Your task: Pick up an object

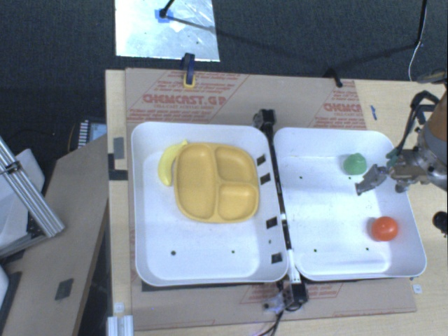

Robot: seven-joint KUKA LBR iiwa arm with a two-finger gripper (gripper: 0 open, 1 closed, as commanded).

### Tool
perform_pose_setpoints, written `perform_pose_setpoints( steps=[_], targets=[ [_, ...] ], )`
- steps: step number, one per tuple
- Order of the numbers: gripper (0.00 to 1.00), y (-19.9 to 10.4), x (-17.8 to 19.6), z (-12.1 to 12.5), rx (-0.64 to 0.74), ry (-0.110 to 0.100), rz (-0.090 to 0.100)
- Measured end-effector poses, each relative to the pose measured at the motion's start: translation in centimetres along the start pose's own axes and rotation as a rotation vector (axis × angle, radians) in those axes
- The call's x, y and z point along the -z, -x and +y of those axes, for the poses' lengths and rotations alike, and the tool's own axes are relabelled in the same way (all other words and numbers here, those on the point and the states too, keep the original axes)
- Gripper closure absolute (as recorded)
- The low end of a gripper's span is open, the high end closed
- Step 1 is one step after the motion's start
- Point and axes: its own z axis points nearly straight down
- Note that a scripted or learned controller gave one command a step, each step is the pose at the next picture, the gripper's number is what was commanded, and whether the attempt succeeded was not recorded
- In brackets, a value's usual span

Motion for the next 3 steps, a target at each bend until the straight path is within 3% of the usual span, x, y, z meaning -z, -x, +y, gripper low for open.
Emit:
perform_pose_setpoints(
  steps=[1,3],
  targets=[
    [0.0,0.0,0.4,0.2,0.003,0.009,-0.002],
    [0.0,-0.6,-8.8,-0.3,-0.001,0.006,-0.001]
  ],
)
